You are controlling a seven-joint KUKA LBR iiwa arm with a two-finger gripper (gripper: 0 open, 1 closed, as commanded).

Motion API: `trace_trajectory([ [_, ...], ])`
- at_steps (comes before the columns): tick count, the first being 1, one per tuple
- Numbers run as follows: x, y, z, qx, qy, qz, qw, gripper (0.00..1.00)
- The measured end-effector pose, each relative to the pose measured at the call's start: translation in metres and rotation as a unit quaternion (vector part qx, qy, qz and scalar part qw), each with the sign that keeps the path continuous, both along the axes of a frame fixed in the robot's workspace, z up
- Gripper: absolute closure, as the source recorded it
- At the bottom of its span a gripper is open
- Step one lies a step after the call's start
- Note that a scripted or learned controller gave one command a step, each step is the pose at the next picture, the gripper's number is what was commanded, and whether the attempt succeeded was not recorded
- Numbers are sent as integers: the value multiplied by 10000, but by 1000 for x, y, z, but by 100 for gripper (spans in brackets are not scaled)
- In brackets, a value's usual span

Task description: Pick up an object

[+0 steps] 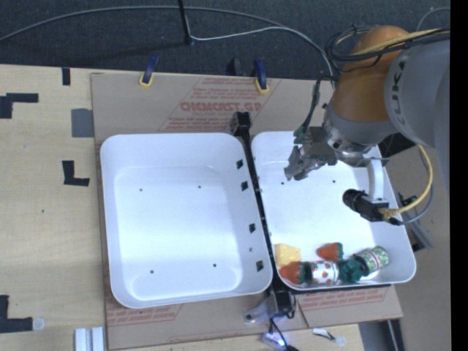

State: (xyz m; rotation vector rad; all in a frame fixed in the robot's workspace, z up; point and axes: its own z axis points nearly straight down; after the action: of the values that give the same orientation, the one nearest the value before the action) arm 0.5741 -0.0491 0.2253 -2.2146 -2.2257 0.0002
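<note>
Above the right bin (274, 148) near its far left corner, gripper (297, 168) hovering, finger state impossible to tell, small objects (329, 263) clustered along the bin's near edge, left bin (117, 152) alongside.

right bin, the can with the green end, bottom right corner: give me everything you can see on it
The can is a small cylinder lying on its side in the near right corner of the right bin, tilted slightly to the bin's front wall. It has a pale label with red markings and a green band at its outer end; the material looks like printed metal or plastic, too blurred to tell. Its inner end touches a dark green object. The gripper is far off, over the bin's far left part.
</note>
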Motion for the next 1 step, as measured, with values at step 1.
trace_trajectory([
  [1, -4, 57, -10, -3, 1, -5, 10000, 100],
])
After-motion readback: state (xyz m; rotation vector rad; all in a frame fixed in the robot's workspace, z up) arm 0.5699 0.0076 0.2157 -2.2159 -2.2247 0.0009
